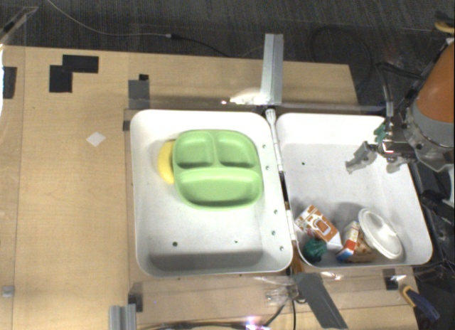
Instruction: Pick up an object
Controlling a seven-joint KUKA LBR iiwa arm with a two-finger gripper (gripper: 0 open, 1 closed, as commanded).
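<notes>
Camera view: gripper (377,159) above right bin's (320,133) bare floor

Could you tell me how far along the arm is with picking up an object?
Nothing looks picked yet. The gripper is open above bare floor in the right bin, holding nothing. The small packets and white lid lie in that bin's near corner; the green divided plate sits in the left bin. Reaching, grasping and lifting remain.
</notes>
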